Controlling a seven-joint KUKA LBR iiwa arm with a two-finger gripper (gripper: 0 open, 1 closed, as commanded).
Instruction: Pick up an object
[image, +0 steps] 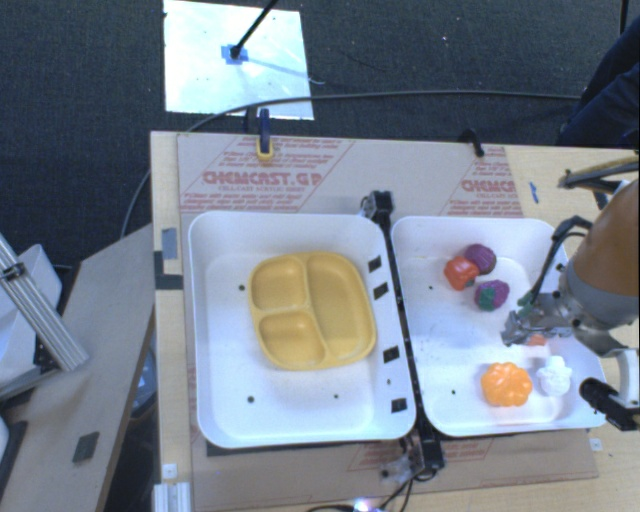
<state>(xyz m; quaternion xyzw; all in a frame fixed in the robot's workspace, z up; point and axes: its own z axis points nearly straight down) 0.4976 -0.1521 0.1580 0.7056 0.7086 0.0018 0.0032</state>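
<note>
Inside the left bin (215, 300) sits a yellow tray (310, 308); end effector (527, 330) state unclear.

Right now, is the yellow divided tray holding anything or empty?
Empty: the yellow tray in the left bin shows three bare compartments.

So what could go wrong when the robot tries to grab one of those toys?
The gripper sits in the right bin between two groups of toys, so it might close on nothing. The purple toy, red-orange toy and green-purple toy huddle together, so it might nudge them apart. The orange pumpkin-like toy looks round and could slip out.
</note>
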